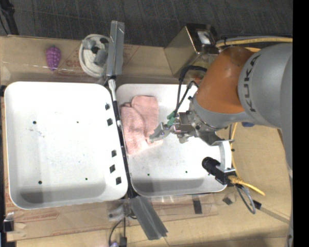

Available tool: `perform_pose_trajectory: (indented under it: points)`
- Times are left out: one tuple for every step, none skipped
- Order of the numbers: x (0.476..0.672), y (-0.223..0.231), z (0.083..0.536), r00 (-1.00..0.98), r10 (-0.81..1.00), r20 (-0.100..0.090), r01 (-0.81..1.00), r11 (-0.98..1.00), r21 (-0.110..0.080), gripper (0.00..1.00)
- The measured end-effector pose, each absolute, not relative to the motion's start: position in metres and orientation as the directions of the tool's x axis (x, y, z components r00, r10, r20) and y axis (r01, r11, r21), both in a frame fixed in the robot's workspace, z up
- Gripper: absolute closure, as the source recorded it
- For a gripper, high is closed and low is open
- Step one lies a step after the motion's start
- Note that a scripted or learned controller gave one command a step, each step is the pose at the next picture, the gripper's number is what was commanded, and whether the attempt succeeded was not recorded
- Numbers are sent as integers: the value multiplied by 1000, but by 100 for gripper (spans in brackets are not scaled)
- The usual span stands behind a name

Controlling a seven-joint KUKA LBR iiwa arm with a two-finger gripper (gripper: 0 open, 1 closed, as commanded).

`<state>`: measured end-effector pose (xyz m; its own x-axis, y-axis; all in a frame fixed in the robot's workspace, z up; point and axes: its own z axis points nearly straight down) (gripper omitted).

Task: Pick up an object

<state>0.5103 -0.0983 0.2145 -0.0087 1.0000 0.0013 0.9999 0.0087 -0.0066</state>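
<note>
Jaws hard to read from up here, can't tell open or closed; gripper [158,133] sits low in right bin [167,181], tip right at edge of pink cloth [139,122]; cloth lies crumpled against divider side of that bin, nothing visibly lifted; left bin [56,138] alongside; purple grape bunch [53,57] on bench beyond left bin, white tape roll [92,54] near it
</note>
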Motion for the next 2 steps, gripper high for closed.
perform_pose_trajectory:
  points:
    - [568, -126, 92, -154, 988, 1, 988, 154, -2, 0]
    - [559, -72, 192, -5, 1000, 0, 1000, 5, -3, 0]
